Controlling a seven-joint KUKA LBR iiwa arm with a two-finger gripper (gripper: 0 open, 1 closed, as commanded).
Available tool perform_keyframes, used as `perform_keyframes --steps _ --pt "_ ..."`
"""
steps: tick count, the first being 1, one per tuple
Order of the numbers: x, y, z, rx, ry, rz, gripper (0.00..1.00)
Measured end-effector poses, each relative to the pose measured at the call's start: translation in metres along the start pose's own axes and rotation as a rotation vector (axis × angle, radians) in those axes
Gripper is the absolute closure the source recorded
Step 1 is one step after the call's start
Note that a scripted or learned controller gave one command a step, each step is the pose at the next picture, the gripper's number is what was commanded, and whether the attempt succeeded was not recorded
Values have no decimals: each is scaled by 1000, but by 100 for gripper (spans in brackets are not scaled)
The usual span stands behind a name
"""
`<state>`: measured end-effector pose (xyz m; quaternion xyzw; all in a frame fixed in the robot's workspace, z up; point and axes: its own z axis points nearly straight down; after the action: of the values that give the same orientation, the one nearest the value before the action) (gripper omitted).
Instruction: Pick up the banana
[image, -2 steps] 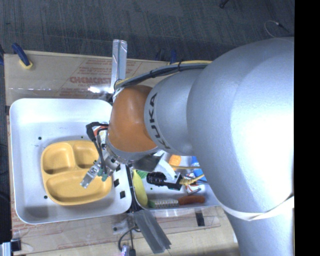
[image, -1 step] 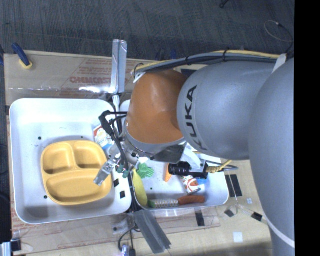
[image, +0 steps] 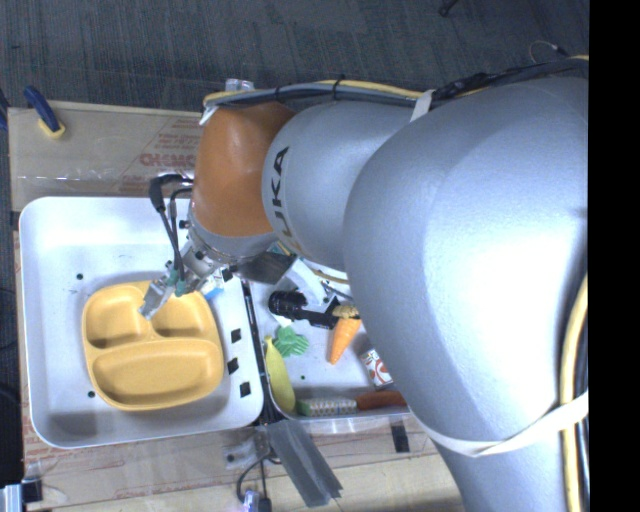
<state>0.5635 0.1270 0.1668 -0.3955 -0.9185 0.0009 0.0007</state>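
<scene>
- The gripper (image: 160, 296) is hanging over the yellow divided tray (image: 150, 350) in the left bin (image: 50, 300), at the tray's twelve o'clock edge; I cannot tell its state.
- The banana (image: 279, 378) is lying in the right bin (image: 345, 415), at the gripper's four o'clock, against the wall between the bins.
- A carrot (image: 343, 338) and a green toy (image: 291, 343) are sitting near it, crowding any approach.
- Letters reading "UKA" are showing on the arm (image: 400, 220).
- Faint red print on the cardboard (image: 120, 150) is looking unreadable.
</scene>
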Motion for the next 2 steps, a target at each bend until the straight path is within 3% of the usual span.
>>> perform_keyframes --steps 1,2 --pt "23 -65 14 2 3 -236 0" --pt "41 -75 73 -13 -11 -248 0"
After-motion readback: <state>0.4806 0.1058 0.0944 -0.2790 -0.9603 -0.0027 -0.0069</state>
